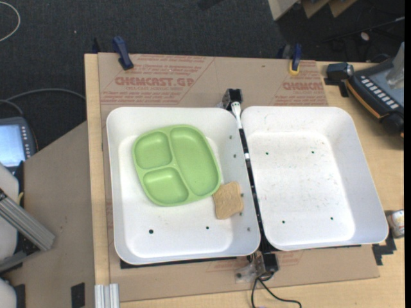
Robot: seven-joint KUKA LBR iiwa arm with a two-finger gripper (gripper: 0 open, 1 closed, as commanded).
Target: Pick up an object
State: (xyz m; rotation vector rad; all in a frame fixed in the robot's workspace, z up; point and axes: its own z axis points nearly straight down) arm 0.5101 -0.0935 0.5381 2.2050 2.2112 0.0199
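You have two shallow white bins side by side on a brown board. The left bin (122, 191) holds a green divided plate (176, 165) with three compartments, lying flat toward the bin's upper middle. Touching the plate's lower right edge lies a tan sponge-like square (228, 201), flat on the bin floor near the bin's right wall. The right bin (359, 172) shows dark specks scattered over its floor. You cannot tell the jaw state here. Two clamps, a blue clamp (122, 52) and a yellow clamp (295, 59), grip the board's far edge.
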